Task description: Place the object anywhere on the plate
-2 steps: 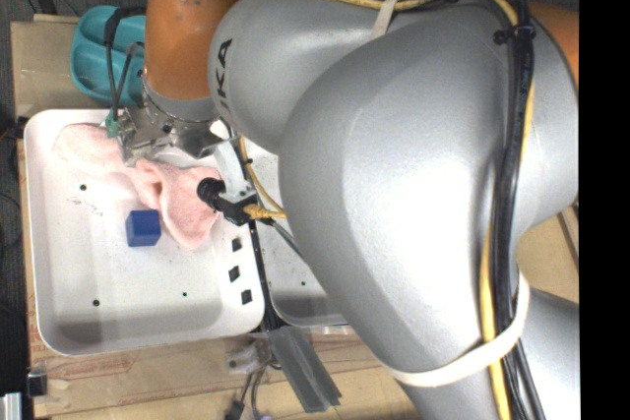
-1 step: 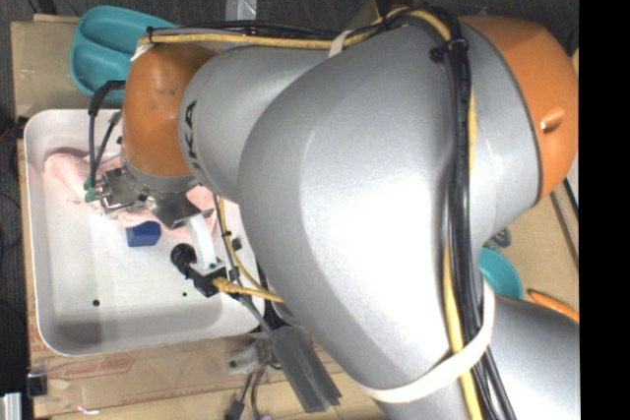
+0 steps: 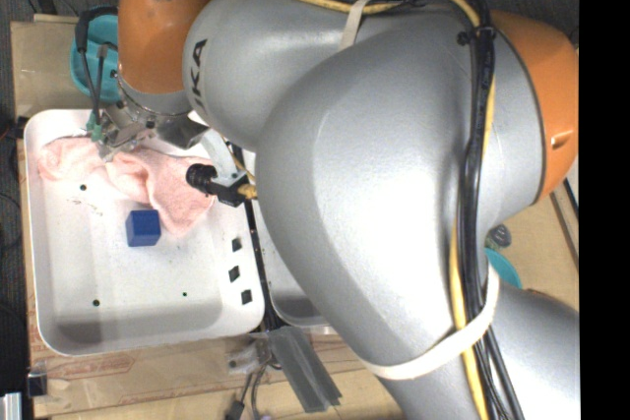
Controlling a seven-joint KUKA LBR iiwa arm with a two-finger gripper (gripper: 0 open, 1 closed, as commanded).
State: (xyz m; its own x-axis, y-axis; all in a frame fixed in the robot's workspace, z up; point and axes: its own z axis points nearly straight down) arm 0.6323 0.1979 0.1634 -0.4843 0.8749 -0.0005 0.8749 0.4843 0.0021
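The grey KUKA arm [image 3: 394, 192] sweeps in from three o'clock and covers most of the bench, its gripper [image 3: 116, 128] low over the far corner of the left white bin [image 3: 59, 310], at about ten o'clock in the view. How wide the claw stands, or whether it has hold of anything, cannot be told — the wrist and cabling hide it.

A crumpled pink cloth [image 3: 148, 177] lies beneath and just beside the gripper, spread toward the bin's centre. A small blue cube [image 3: 144, 227] sits at the cloth's six o'clock edge, touching or nearly so.

No plate can be made out. Which item counts as the object is unclear. The step looks like the reach or grasp, with nothing yet visibly lifted. Next the arm needs a firm hold — then a carry to the plate.
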